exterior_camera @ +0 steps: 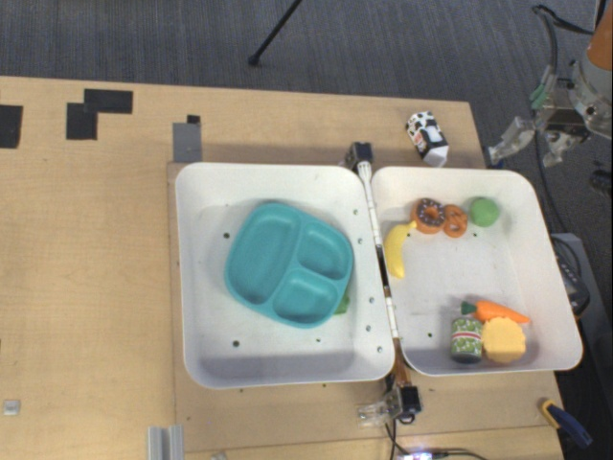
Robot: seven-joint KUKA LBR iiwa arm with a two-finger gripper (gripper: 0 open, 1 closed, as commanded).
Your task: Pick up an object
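Observation:
The right bin (536,257) holds two small donuts (440,218), a green ball (485,211), a yellow banana (394,250), an orange carrot (501,310), a green can (467,338) and a yellow lump (505,340). My gripper (532,145) hangs beyond the bin's far right corner, over the floor and well apart from every object. It is open with nothing between its fingers.
A teal divided plate (290,262) lies in the left bin (201,333), with something green peeking out under its right edge. A black-and-white carton (426,137) rests on the bench behind the right bin. Cables and clips sit at the bins' front seam (393,405).

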